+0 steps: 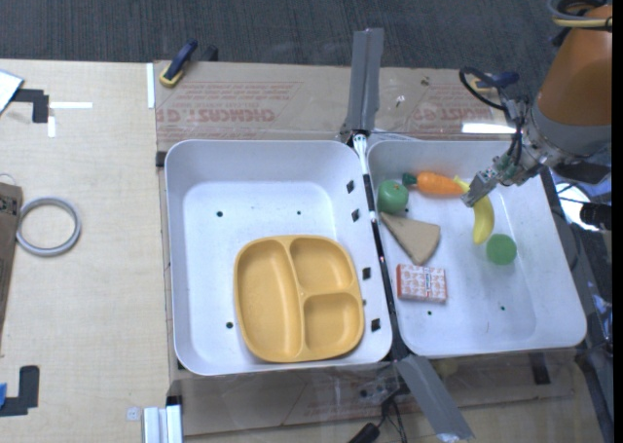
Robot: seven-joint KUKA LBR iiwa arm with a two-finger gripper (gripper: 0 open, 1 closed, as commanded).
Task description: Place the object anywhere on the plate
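My claw (482, 188) hangs low at the far edge of the right bin (545, 334), just over the banana (482, 221) beside the carrot (438, 184); how wide it stands I cannot tell. The plate (297, 297) waits in the left bin (195, 237).

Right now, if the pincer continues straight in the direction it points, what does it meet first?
Probably the banana: the pincer points down and to the left, just above the banana's top end. The carrot lies close beside it; depth is unclear from this view.
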